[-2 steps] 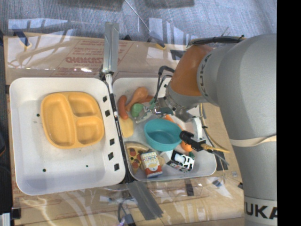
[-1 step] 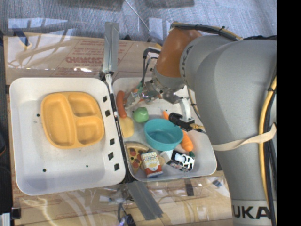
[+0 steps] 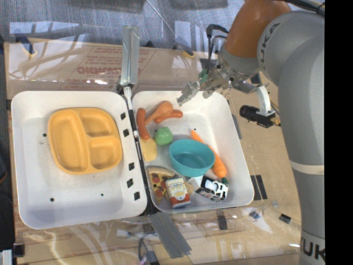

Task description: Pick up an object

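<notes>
My gripper (image 3: 198,93) hangs open over the back edge of the right bin (image 3: 234,148), and I see nothing between its fingers. Just in front of it and to the left lies an orange drumstick (image 3: 165,112), with a red sausage (image 3: 142,123) beside it. A green apple (image 3: 162,136) sits nearer the middle. A teal bowl (image 3: 191,157) stands upright, and a carrot (image 3: 214,160) lies along its right side. At the front are a pizza slice (image 3: 156,181), a juice box (image 3: 177,192) and a black-and-white toy cow (image 3: 214,190).
The left bin (image 3: 33,197) holds a yellow divided plate (image 3: 84,138). A metal bar (image 3: 129,57) stands behind the seam between the bins. A yellow piece (image 3: 149,149) lies by the right bin's left wall. The arm's grey body fills the right side.
</notes>
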You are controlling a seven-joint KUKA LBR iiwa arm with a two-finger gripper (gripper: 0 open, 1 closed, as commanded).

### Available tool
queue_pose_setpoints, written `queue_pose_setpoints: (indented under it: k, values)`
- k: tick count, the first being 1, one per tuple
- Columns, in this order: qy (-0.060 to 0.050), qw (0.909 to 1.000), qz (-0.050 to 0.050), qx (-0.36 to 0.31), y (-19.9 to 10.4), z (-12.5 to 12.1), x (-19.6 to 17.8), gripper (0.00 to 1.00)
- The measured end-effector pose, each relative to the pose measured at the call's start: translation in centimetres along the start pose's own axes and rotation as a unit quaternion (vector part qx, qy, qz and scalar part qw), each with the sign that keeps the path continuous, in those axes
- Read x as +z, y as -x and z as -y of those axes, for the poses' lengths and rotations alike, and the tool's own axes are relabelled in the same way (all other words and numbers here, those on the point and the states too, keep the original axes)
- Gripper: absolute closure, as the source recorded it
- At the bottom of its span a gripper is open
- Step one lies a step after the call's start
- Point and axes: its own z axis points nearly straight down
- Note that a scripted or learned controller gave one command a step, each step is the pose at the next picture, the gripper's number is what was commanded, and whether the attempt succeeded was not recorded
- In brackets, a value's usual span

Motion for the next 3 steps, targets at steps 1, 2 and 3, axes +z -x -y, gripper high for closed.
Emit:
queue_pose_setpoints:
  k: [1, 2, 3]
  values:
    - [-0.007, 0.9986, -0.005, -0.052, -4.5, -0.8, 9.0, 0.00]
    - [-0.005, 0.9988, -0.004, -0.049, -6.3, 9.2, 12.7, 0.00]
    - [-0.006, 0.9986, -0.004, -0.052, -6.2, 9.1, 12.0, 1.00]
